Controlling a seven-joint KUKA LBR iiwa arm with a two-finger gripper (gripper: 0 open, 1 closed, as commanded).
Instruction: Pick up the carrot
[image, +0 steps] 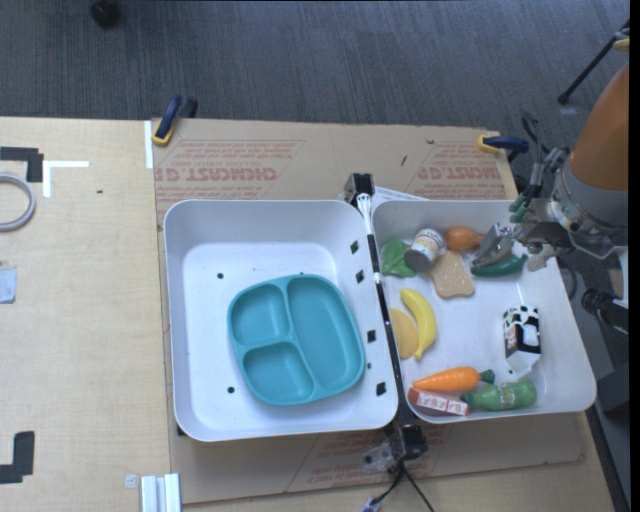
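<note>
The left bin (190, 300) holds a teal divided plate (296, 338), set slightly askew near its centre.

In the right bin (570, 345), a yellow banana (424, 318) lies just beside the dividing wall, with a paler slice-shaped piece (404, 333) touching its left side. Above these sit a green leafy item (396, 257), a small can (427, 244), a tan bread-shaped piece (453, 277) and a small orange round item (461, 238).

The carrot (447, 380) lies near the bin's front wall. Its long axis runs nearly left to right, tilted slightly; the pointed tip faces left and the green top faces right. A red and white packet (437, 403) touches it from below, and a green vegetable (503, 396) lies just beside its green end. A black and white carton (521, 331) stands near, up and to the right.

The gripper (497, 250) hangs at the bin's far right corner, well apart from the carrot, over a dark green item (505, 266). Whether its fingers are spread or closed cannot be told.
</note>
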